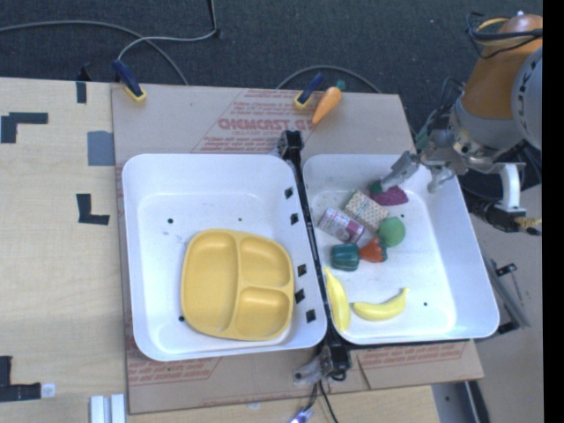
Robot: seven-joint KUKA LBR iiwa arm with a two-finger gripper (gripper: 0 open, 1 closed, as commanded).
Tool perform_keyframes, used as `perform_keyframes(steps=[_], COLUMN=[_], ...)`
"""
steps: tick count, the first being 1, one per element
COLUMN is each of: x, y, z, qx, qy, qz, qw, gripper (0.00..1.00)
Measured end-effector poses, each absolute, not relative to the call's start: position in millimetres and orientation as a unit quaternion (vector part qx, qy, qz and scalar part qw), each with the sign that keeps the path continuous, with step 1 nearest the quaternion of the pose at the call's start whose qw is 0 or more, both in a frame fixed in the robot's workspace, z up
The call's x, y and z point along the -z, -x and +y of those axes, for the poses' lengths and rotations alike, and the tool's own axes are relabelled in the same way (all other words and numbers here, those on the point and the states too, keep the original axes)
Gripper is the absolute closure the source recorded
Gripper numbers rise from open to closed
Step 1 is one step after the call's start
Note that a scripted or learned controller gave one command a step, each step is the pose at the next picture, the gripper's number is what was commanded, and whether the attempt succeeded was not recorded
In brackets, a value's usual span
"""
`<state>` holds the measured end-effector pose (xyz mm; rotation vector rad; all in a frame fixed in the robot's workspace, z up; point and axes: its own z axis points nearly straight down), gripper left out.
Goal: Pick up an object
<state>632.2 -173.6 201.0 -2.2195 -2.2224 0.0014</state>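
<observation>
The right bin (458,263) holds a small heap of toys. In it are a purple piece (393,196), a tan waffle-patterned block (362,207), a silver and pink can (340,226), a green ball (392,231), a red piece (374,253) and a dark green pepper (345,256). Nearer the front lie a yellow banana (381,307) and a second yellow fruit (336,300) against the bin's left wall. My gripper (419,176) hangs over the bin's far right corner, just right of the purple piece. It is open and its fingers hold nothing.
A yellow divided plate (238,285) lies in the left bin (150,236). An orange carrot (326,104) rests on the cardboard behind the bins, beside a blue and yellow clamp (307,92). Cables run across the dark floor at the back.
</observation>
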Motion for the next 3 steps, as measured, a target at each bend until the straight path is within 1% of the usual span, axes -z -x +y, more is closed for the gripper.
perform_keyframes(steps=[1,2,3], x=[-92.1,-90.5,-104.7], y=[-667.7,-671.1,-673.8], z=[-176.8,-171.7,-171.3], qx=[0.0021,0.0016,0.0038], qy=[0.706,0.707,0.706], qz=[-0.708,-0.707,-0.708], qw=[-0.004,-0.004,-0.008], gripper=[0.0,0.0,1.0])
